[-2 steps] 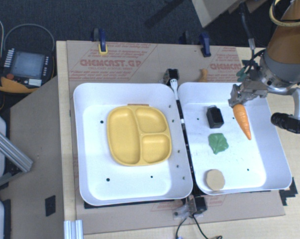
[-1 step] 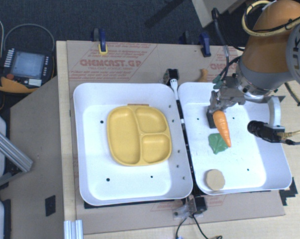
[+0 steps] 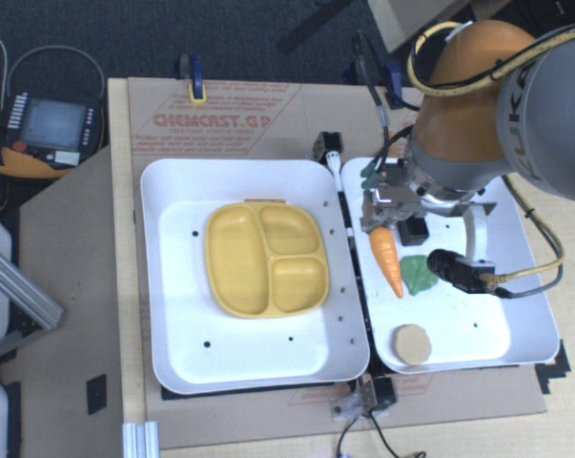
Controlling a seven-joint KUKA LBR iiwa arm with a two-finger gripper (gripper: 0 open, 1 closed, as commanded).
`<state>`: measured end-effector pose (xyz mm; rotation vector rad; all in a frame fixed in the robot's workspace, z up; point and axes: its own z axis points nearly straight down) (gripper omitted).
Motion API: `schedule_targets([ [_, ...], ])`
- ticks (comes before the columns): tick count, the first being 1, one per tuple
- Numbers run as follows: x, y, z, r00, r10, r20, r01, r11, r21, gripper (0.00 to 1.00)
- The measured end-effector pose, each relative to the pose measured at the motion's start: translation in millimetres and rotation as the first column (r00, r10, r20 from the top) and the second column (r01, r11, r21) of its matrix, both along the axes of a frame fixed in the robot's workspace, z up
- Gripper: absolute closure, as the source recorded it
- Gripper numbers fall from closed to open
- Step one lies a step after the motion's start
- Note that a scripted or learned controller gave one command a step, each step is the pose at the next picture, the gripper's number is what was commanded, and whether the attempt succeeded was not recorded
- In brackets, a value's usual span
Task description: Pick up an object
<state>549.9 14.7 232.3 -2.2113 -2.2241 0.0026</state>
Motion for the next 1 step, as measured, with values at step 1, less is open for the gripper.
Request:
schedule_targets([
  [1,-23.2,53.3,0.7,1.000,0.000,0.001,0.000,1.000,0.000,1.00],
])
